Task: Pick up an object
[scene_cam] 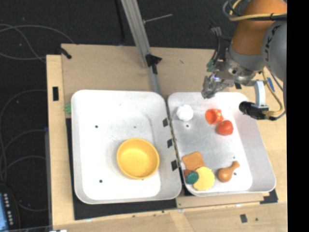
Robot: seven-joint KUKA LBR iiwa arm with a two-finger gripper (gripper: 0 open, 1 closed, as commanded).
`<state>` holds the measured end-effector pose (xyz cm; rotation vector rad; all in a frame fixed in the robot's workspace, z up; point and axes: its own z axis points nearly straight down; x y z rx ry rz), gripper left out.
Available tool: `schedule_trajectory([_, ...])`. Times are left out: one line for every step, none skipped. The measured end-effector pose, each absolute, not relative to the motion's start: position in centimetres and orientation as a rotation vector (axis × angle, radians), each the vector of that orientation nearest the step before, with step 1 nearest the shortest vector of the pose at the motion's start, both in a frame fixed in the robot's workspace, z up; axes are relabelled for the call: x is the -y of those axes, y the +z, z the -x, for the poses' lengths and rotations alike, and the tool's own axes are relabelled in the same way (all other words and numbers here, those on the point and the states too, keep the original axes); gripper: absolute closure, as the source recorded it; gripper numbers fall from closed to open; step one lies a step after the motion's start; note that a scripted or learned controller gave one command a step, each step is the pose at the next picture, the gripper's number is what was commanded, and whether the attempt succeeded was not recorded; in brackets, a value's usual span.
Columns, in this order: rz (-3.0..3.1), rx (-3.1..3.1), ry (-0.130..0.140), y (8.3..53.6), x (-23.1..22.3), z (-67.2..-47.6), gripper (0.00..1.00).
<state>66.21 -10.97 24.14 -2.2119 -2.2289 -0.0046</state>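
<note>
My gripper [208, 92] hangs over the far rim of the right bin [251, 144], above and slightly left of two red objects [214, 115] [224, 127]. Nothing shows between its tips. A white ball-like object [184, 112] lies at the bin's far left. Near the front sit an orange block [193, 159], a small green piece [192, 177], a yellow round object [204, 178] and a brown drumstick-shaped toy [227, 171].
The left bin [96, 129] holds a yellow bowl [138, 158]. A grey metal pole [137, 28] slants up from between the bins at the back. A black fitting [251, 109] sticks out by the right bin's far right rim.
</note>
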Motion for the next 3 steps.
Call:
schedule_trajectory([2.212,2.229,-0.003,24.3,5.2,-65.7,1.0])
schedule_trajectory([2.212,2.229,-0.001,24.1,-0.7,-63.4,1.0])
schedule_trajectory([2.212,2.229,0.0,23.6,-6.2,-61.1,1.0])
